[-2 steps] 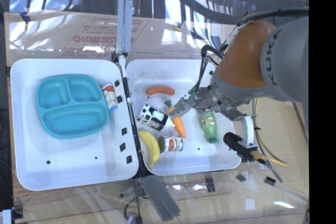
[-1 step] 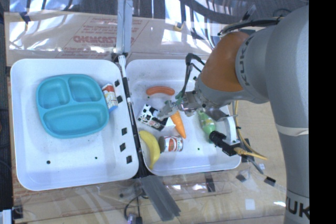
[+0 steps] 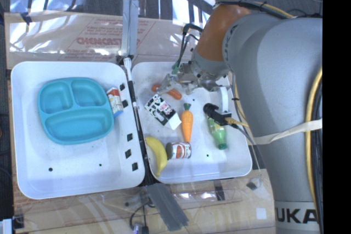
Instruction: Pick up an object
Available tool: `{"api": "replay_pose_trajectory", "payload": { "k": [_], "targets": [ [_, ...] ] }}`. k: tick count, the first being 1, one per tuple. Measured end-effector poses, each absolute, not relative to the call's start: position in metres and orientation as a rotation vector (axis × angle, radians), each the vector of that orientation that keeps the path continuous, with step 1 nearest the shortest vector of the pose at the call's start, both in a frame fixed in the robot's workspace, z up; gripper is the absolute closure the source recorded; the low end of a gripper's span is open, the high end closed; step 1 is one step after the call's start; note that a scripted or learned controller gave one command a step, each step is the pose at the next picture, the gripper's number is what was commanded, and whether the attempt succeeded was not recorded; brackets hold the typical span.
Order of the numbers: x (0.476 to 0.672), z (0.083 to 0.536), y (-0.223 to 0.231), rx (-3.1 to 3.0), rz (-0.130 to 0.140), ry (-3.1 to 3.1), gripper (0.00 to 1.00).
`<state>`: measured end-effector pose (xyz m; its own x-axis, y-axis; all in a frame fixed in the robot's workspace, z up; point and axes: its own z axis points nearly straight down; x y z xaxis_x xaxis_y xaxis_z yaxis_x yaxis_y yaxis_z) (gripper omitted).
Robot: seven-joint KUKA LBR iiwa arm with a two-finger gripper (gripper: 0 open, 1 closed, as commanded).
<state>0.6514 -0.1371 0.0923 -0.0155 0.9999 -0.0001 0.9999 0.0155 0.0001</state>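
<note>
Hot dog [image 3: 173, 93] looks like the target to me, that small orange-red sausage thing lying at the far end of the right bin [image 3: 239, 164], since the gripper [image 3: 176, 80] is hanging right over it. So where are we with the pick? From where I'm standing, not done yet. The hot dog is flat on the bin floor, and I can't see anything actually pinched in the tool. Whether the gripper is spread or clamped, honestly can't tell, it's a dark tangle of metal and cable under the arm's [image 3: 263, 63] orange band and the angle hides it. My read is we're at the reach-down stage, grasp and lift both left to do. Rest of the right bin is pretty crowded: a black and white carton [image 3: 160, 109] just left of centre, a carrot [image 3: 187, 124] beside it, a green bottle [image 3: 218, 134] to the right near the arm, and at the near end a banana [image 3: 157, 153] with a can [image 3: 178, 150] touching or almost touching it. Could be any of those is fair game given the task, but none of them is near the tool. Left bin [image 3: 33, 172] has a blue tray [image 3: 74, 109] and a small can or cup [image 3: 114, 101] wedged against its right wall, well away from the action.
</note>
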Motion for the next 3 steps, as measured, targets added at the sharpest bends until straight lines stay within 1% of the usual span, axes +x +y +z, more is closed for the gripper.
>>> {"api": "replay_pose_trajectory", "payload": {
  "k": [1, 2, 3],
  "targets": [
    [0.562, 0.112, -0.172, 2.495, -0.006, 1.919, 0.0],
    [0.564, 0.09, -0.168, 2.526, -0.007, 1.88, 0.0],
    [0.564, 0.097, -0.168, 2.526, -0.01, 1.887, 1.0]
  ]
}}
